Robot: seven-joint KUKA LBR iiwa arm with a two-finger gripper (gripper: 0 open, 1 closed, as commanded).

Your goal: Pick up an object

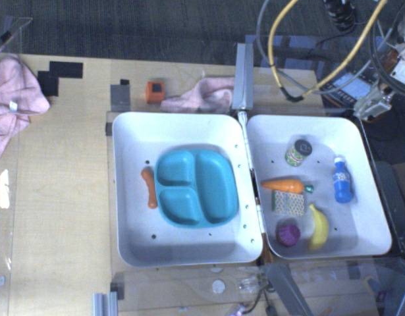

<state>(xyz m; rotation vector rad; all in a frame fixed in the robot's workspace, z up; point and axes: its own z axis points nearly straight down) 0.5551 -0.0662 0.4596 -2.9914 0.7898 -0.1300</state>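
The right bin (360,137) holds several small objects. A green-labelled can (298,153) stands near its back. A blue bottle (342,180) lies towards the right wall. An orange carrot (283,185) lies across the middle, just above a green patterned sponge (289,203). A yellow banana (319,227) and a purple round object (288,233) sit near the front wall. The left bin (130,242) holds a blue divided plate (195,186), with a thin orange sausage-shaped toy (149,187) lying at its left.
A pink cloth (14,94) lies at the bench's left edge and another (199,97) behind the left bin, beside a small orange block (155,89). Yellow and black cables (301,38) loop above the right bin's back. A metal divider (242,78) stands between the bins.
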